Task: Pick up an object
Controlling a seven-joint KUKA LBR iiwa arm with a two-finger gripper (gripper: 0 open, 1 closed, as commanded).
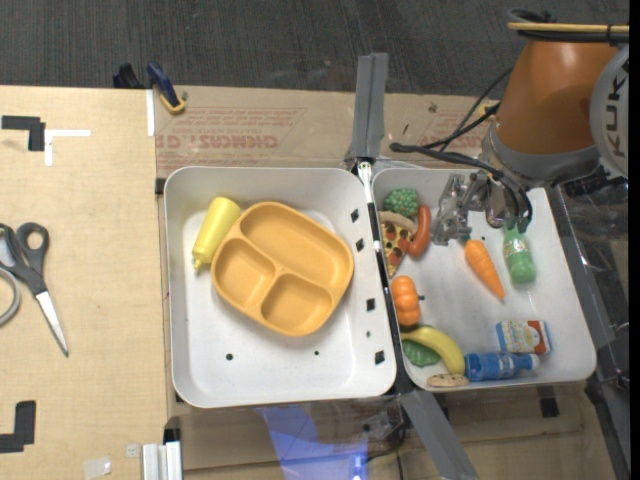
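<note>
Gripper (462, 213) hangs low at 12 o'clock of the right bin (570, 368); can't tell its state or any hold. Carrot (485, 268) lies just beside, toward 5 o'clock. Likely light, rigid, slick plastic; grab mid-body across the width.

left bin (190, 368): centre taken by orange divided plate (283, 266), yellow bottle (213, 230) beside it, bare floor left along the near wall | right bin (570, 363): bare patch found between carrot (485, 267), banana (434, 345) and milk carton (524, 337); left wall crowded by pizza slice (394, 241), sausage (420, 230), small pumpkin (405, 299)
</note>
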